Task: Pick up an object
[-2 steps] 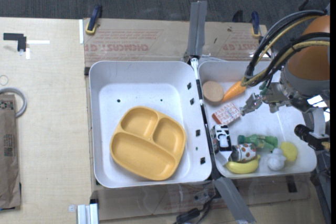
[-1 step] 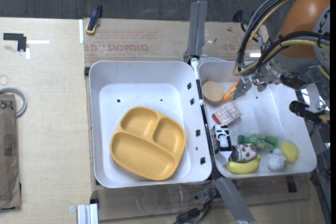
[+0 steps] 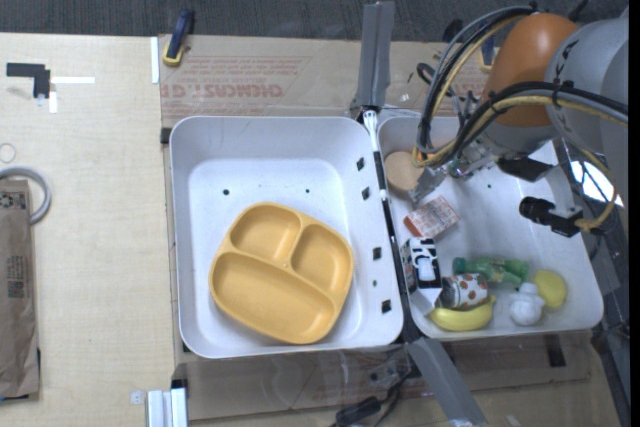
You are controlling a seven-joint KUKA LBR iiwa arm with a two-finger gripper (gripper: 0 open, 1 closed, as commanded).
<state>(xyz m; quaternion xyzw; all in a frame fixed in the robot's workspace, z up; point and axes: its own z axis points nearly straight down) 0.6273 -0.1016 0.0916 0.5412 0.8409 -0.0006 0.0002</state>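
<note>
My gripper (image 3: 433,183) reaches down into the back left part of the right bin (image 3: 580,250), under a bundle of cables. Its tip hangs just above a small red and white packet (image 3: 432,215) and right beside a tan round object (image 3: 400,171) at the bin's left wall. Nothing shows between the fingers. Along the front of this bin lie a banana (image 3: 462,318), a yellow lemon (image 3: 551,289), a white ball (image 3: 524,308), a green packet (image 3: 491,268), a small brown and white item (image 3: 465,290) and a black and white item (image 3: 425,264).
The left bin (image 3: 200,165) holds a yellow divided plate (image 3: 283,271). A grey divider post (image 3: 375,55) stands behind the seam between the bins. A black fitting (image 3: 548,212) juts from the arm over the right bin. Cardboard (image 3: 240,75) lies behind the bins.
</note>
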